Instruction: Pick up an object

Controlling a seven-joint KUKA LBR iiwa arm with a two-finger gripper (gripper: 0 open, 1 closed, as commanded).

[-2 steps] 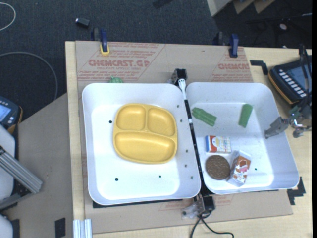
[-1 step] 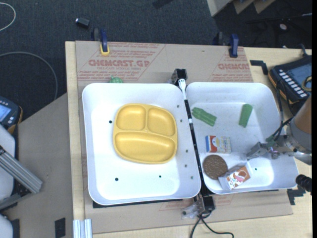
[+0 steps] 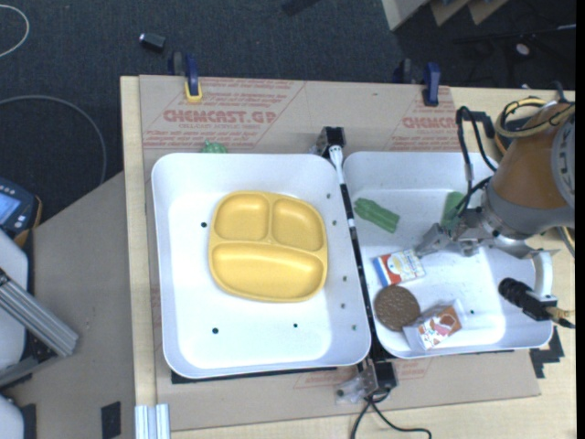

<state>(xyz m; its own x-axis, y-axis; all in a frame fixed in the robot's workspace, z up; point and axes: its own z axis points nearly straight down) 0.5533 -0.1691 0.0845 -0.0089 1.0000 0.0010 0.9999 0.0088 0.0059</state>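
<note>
My gripper (image 3: 437, 239) hangs low over the middle of the right bin (image 3: 402, 170), reaching in from the right under the orange-banded wrist. A small white carton with red and blue print (image 3: 398, 267) lies just to its lower left. A green block (image 3: 377, 214) rests to its upper left, and a second green piece (image 3: 453, 207) sits right beside the gripper, partly hidden by it. A round brown disc (image 3: 396, 306) and a red-and-white packet (image 3: 436, 326) lie near the bin's front edge. Nothing is visibly held.
The left bin (image 3: 183, 273) holds a yellow divided plate (image 3: 268, 245). A black divider strip (image 3: 347, 218) runs between the bins. Cables loop off the arm (image 3: 535, 176) at the right, and clamps hold the board at the back.
</note>
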